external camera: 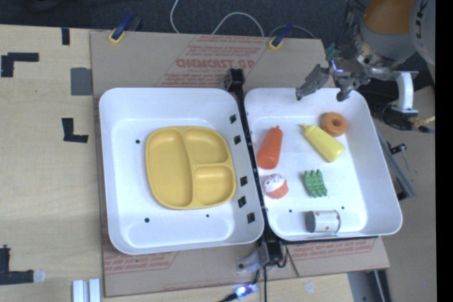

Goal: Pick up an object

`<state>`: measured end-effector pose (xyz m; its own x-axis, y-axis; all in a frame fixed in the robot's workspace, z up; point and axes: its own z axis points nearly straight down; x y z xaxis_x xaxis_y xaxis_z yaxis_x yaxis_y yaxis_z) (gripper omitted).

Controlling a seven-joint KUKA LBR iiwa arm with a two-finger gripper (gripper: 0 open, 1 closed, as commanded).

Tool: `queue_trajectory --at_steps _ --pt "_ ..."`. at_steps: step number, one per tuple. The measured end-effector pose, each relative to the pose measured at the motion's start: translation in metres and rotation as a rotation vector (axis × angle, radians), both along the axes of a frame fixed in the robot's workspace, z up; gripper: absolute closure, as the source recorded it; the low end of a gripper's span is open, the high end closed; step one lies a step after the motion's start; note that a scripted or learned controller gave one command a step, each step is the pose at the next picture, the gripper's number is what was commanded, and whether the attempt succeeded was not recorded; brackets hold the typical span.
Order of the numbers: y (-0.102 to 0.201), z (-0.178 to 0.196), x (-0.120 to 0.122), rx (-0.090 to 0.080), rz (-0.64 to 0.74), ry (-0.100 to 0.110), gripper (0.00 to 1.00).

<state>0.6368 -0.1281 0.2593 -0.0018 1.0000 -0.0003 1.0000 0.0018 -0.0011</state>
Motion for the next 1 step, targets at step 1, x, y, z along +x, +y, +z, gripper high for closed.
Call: queue_trajectory --at_steps 1 --pt "-0.0075 -0.0491 0.0058 -0.001 -0.001 0.001 0.0"
